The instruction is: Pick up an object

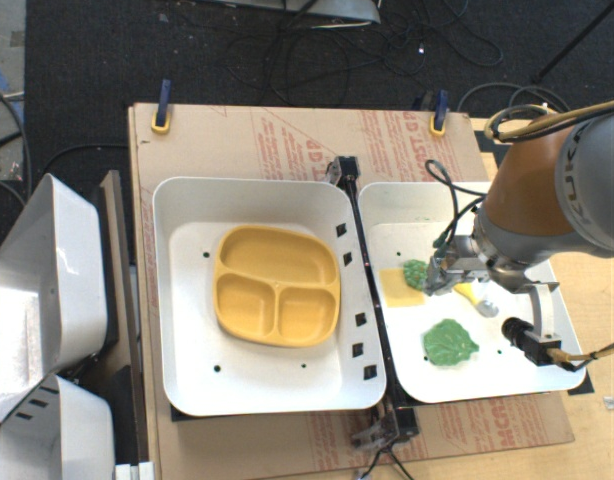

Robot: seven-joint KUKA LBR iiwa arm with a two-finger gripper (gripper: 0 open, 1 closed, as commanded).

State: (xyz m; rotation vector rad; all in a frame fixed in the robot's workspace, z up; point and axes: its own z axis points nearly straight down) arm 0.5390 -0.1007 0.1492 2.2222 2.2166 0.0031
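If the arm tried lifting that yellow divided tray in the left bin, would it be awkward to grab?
Probably awkward. The yellow three-compartment plastic tray lies flat in the left white bin, so its low rim offers little to pinch. It looks moulded and stiff, so it likely wouldn't flop. Being wide, it might tilt if gripped by one edge.

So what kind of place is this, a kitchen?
More likely a robot lab. A grey and orange arm reaches over two white bins clamped onto cardboard, with cables loose on the floor. The yellow divided tray looks like a toy.
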